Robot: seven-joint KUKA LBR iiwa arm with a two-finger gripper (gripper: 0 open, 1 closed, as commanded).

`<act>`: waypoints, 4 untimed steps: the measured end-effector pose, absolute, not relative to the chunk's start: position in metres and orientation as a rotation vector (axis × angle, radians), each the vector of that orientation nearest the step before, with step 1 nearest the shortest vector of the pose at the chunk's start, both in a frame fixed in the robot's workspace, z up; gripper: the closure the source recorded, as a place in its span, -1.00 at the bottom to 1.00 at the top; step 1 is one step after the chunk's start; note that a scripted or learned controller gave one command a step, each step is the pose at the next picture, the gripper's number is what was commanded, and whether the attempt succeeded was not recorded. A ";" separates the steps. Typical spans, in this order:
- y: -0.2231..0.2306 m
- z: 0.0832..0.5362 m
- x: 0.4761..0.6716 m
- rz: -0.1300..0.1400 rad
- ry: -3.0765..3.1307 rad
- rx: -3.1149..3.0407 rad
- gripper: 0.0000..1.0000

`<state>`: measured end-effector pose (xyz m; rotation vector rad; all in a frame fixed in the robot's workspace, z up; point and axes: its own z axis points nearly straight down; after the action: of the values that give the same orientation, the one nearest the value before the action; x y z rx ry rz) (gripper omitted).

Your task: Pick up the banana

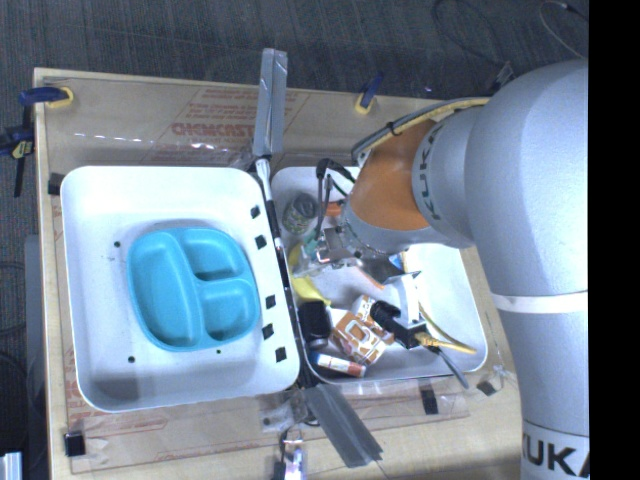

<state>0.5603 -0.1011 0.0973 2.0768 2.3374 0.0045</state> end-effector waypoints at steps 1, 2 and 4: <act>-0.117 0.100 0.559 -0.012 2.303 2.085 -1.00; -0.118 0.098 0.526 0.016 1.842 2.528 -1.00; -0.116 0.106 0.527 0.015 1.854 2.523 -1.00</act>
<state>0.5270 -0.1163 0.1056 2.5230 1.8536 0.0145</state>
